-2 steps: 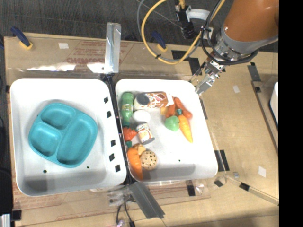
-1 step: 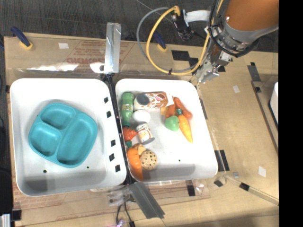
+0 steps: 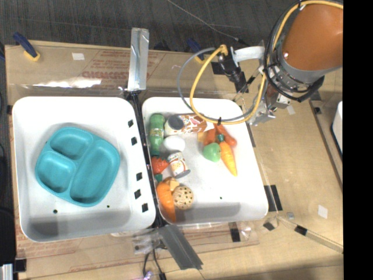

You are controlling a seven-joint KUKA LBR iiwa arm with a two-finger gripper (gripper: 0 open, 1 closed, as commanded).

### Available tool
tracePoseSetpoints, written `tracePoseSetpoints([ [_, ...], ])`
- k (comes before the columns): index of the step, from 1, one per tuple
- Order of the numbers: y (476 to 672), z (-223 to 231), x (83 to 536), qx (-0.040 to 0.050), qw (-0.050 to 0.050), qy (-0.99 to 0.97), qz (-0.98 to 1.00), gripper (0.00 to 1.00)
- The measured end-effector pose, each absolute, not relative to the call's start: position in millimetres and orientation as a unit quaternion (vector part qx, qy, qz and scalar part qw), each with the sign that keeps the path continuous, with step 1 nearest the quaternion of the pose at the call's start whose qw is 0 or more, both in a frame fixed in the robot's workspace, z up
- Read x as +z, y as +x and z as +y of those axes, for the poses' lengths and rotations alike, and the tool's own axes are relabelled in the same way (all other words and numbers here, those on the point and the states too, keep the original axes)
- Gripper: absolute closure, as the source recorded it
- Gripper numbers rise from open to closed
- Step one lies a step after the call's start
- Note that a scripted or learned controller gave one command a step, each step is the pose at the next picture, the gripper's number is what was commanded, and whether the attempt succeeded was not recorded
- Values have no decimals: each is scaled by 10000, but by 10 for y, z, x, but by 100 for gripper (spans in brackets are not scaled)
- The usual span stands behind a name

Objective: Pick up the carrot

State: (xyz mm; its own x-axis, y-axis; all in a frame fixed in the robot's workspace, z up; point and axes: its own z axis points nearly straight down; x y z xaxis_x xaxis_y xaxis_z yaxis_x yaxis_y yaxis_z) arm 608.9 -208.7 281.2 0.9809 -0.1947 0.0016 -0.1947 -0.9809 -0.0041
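Note:
The carrot (image 3: 229, 158) is orange and tapered. It lies in the right bin (image 3: 247, 200) near the right wall, with its tip toward the front. A green pepper-like piece (image 3: 211, 151) touches its left side and a red-orange piece (image 3: 223, 136) lies just behind it. My gripper (image 3: 266, 113) hangs over the bin's far right rim, up and to the right of the carrot and apart from it. Yellow and grey cables loop beside the gripper.
The right bin's left side is crowded: a green bottle (image 3: 156, 130), a white can (image 3: 173, 124), a small jar (image 3: 178, 165), an orange pumpkin (image 3: 165, 195) and a cookie (image 3: 183, 196). A teal divided plate (image 3: 77, 165) lies in the left bin (image 3: 29, 214).

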Motion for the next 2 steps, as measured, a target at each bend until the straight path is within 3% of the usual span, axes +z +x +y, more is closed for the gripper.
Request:
tracePoseSetpoints([
  [1,5494,-2093,2646,-3,27,-9951,984,100],
  [2,5803,-2091,3188,-26,20,-9952,981,100],
])
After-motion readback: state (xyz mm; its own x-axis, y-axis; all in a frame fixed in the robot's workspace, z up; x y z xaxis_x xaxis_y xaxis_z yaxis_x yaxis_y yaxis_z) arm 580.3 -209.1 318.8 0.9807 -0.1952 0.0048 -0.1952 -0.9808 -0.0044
